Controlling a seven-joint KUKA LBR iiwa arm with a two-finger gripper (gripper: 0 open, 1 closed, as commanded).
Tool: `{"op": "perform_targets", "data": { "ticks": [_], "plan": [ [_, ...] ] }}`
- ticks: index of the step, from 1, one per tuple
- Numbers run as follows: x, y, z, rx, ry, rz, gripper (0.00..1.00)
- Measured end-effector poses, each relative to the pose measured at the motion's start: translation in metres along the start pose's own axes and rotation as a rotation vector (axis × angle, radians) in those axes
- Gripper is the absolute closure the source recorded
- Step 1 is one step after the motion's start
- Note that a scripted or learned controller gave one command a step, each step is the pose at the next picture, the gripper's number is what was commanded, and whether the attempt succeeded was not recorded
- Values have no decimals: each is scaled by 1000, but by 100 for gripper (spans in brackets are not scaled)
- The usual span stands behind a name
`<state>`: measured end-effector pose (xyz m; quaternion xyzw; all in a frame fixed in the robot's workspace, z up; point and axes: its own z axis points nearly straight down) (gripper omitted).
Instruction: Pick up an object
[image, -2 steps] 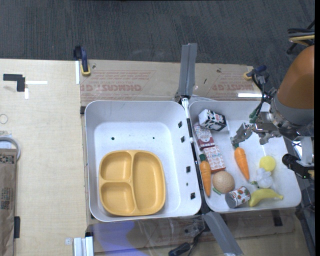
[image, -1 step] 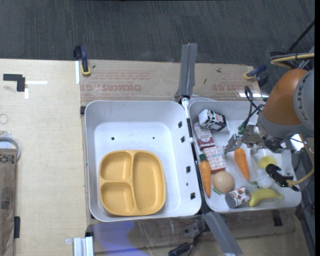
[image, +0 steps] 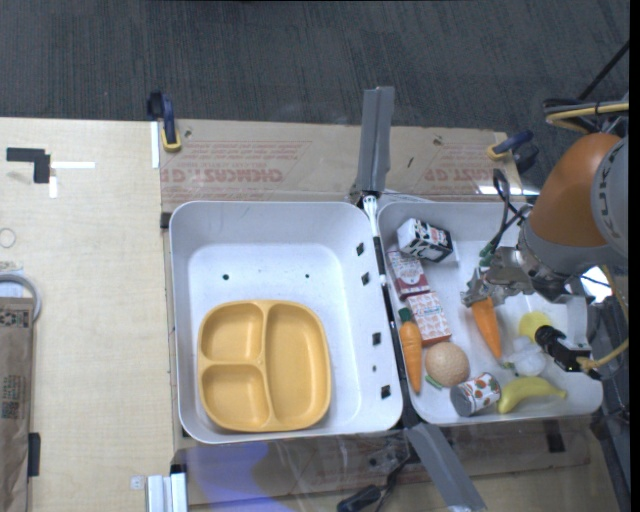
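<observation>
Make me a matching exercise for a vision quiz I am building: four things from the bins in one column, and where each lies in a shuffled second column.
Things:
1. yellow divided plastic plate
2. yellow toy banana
3. black-and-white toy milk carton
4. orange toy carrot along the divider

Places:
A. far end of the right bin
B. left bin
C. near right corner of the right bin
D. left wall of the right bin, beside the tan round toy bun

Pairs: 1-B, 2-C, 3-A, 4-D
</observation>
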<state>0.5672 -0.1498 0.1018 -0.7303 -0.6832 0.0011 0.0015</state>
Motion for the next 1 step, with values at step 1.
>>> {"op": "perform_targets", "data": {
  "ticks": [1],
  "plan": [
    [80, -20, -89, -2, -1, -9, 100]
  ]
}}
